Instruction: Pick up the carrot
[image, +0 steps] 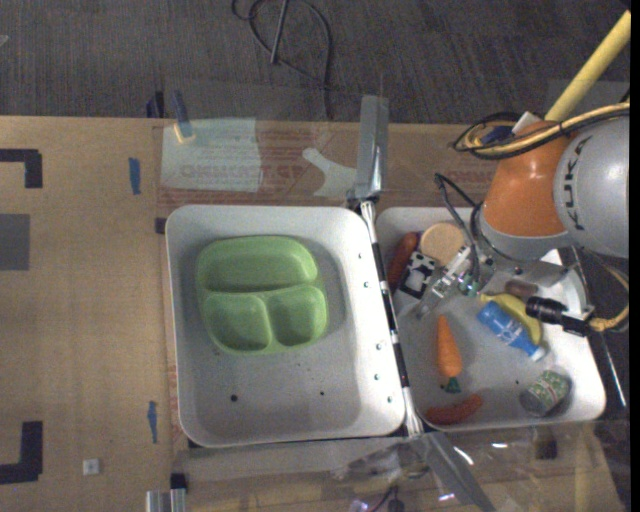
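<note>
Carrot (448, 349): flat mid right bin (590, 400), apart from neighbours, reachable from above. Gripper (449, 281): hovering near bin's far-left corner, above carrot; open or closed, cannot tell.

Matt green plastic tray (262, 292) in a smooth white bin (290, 405); glossy plastic-looking carrot (448, 347); pale wood-look bench (80, 330).

The grey KUKA arm (600, 185) reaches in from the right edge of the view, its broad orange band (525, 190) sitting just above the wrist. Below the band the wrist points down and to the left, ending in the small two-finger metal gripper (446, 283), whose jaws are too blurred to read.
</note>
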